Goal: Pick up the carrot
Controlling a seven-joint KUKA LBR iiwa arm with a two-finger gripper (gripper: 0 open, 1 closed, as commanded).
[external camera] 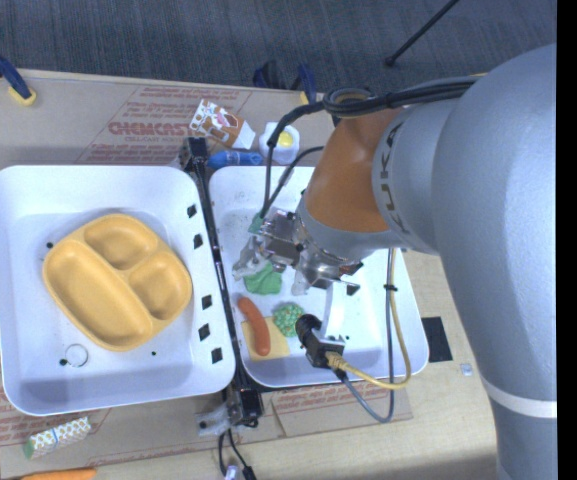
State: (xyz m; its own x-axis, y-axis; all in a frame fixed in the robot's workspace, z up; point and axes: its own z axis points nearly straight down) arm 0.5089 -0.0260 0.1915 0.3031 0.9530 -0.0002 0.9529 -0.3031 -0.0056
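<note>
Carrot (254, 324) is lying in the right bin (408, 338), not picked yet. Gripper (268, 258) hovers just above it; can't tell the fingers' state.

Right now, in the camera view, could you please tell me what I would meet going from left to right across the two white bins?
Yellow divided plate → carrot → green leafy toy → arm's orange band.

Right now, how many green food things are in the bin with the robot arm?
2. One green piece lies just under the gripper; the other green piece sits lower, beside the carrot. The arm may hide more.
</note>
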